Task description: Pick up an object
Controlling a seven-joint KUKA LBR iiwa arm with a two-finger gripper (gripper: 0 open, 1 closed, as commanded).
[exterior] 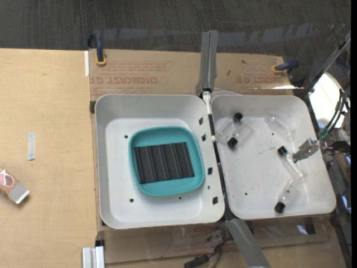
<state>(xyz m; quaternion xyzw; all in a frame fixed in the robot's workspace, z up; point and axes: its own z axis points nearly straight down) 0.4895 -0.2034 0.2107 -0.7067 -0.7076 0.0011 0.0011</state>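
The right bin (262,202) holds several clear plastic tubes with black caps. Two lie at its upper left, one capped (238,117) and one capped (232,142). Another tube (289,159) lies right of centre, and one more (284,197) sits near the front right corner. In the left bin (111,166) rests a teal tray (165,162) with a dark ribbed insert. My gripper (305,149) shows as a small grey metal piece at the right bin's right side. It is just right of the centre tube's black cap, with nothing visibly held.
A small pink-and-white object (11,186) and a thin grey strip (31,147) lie on the wooden bench at far left. Clamps (99,54) hold cardboard behind the bins. Cables and arm parts (337,127) crowd the right edge.
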